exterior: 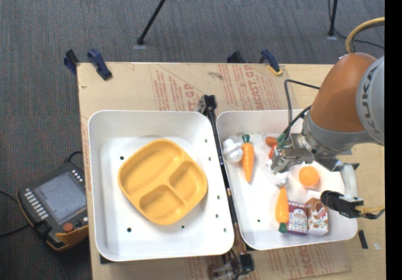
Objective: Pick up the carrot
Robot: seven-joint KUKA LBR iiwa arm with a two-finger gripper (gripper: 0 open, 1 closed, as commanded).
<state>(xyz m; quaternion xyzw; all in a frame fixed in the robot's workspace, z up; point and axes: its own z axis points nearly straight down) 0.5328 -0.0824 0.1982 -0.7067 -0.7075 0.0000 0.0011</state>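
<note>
Gripper point(281, 158) at centre right of the frame, over the right bin point(251, 235); cannot tell whether open or closed. Just left of it, the carrot point(248, 159), long axis running up-down the frame, green top uppermost. Below the gripper, a 2nd carrot point(282, 205), likewise upright, beside a carton point(308, 217).

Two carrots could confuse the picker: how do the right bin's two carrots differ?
The upper carrot lies near the bin's left wall, green top up-frame; the lower carrot lies beside the carton, green top down-frame. The gripper is nearer the upper carrot. Both are orange and lie lengthwise.
</note>
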